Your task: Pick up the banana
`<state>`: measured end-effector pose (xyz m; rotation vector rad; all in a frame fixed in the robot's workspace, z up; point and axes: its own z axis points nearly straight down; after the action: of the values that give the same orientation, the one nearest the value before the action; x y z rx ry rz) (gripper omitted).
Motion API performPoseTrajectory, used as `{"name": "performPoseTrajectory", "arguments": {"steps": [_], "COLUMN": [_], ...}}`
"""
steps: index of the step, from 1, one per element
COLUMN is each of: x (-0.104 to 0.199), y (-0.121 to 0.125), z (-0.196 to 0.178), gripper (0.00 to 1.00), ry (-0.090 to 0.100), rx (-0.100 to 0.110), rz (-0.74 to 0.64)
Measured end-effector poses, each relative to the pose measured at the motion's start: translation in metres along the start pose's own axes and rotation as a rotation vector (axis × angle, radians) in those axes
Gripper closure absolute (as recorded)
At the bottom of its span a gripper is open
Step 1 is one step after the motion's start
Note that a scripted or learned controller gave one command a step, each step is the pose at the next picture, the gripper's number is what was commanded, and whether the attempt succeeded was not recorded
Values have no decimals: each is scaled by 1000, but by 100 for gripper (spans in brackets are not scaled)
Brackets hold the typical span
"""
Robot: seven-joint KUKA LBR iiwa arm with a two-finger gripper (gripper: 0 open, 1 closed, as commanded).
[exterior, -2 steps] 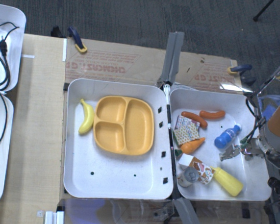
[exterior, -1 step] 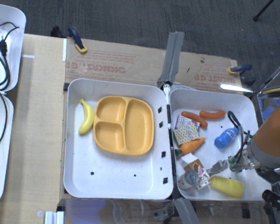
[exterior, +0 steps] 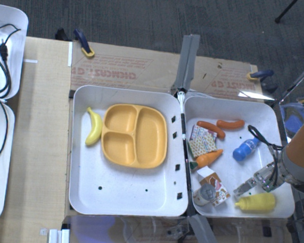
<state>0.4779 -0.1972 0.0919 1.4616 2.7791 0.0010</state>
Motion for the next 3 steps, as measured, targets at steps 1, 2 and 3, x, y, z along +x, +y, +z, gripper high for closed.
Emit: {"name": "performPoseTrajectory", "arguments": {"steps": [1, 2, 3], "x": [0, 1, 1], "y": [0, 1, 3], "z": [0, 0, -9], "gripper": [0, 0, 100], "ry": [0, 1, -1], "rx": [0, 0, -2], "rz": [0, -246, -243]}}
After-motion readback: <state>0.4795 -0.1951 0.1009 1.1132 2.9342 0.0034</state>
